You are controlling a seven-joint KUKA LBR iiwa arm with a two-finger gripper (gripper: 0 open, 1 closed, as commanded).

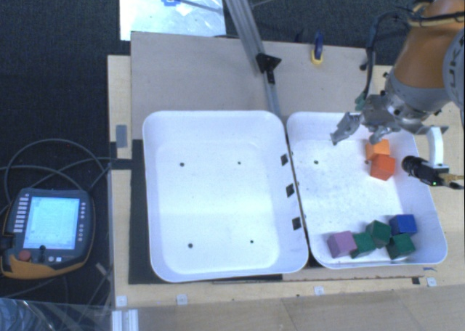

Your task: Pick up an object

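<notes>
My gripper hangs over the back of the right bin, open, with nothing between its fingers. Just below its right finger lie two orange blocks, one partly under the finger and one slightly nearer the front. In the bin's front right corner is a cluster: a purple block, a blue block and green blocks among them. The grey arm with its orange band comes in from the upper right.
The left bin stands beside the right one, with black clips along the shared rim. A slanted metal pole crosses the back. A teach pendant with cables lies far left, off the bench.
</notes>
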